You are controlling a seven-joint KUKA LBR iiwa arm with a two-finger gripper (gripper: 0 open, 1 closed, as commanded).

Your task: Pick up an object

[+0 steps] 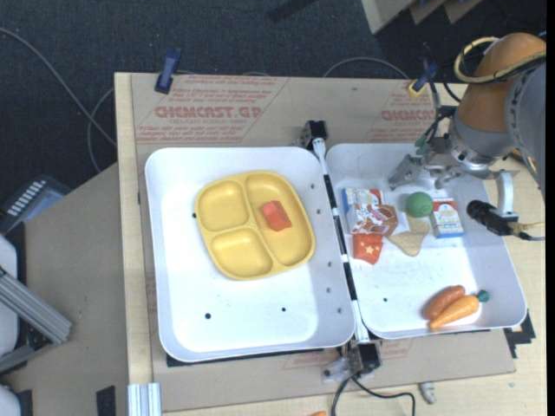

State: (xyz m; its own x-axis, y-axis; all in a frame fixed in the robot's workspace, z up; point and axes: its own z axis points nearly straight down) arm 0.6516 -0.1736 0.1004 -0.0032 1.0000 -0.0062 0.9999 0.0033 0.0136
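Green ball [420, 204] lies just below the tool [424, 171], whose spread fingers hold nothing.

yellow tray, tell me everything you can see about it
The yellow tray looks like glossy moulded plastic, rounded at the corners and split by raised ridges into three compartments. It lies flat, turned at a slant, in the upper middle of the left bin. A small orange-red block sits in its right-hand compartment; the other two hold nothing.
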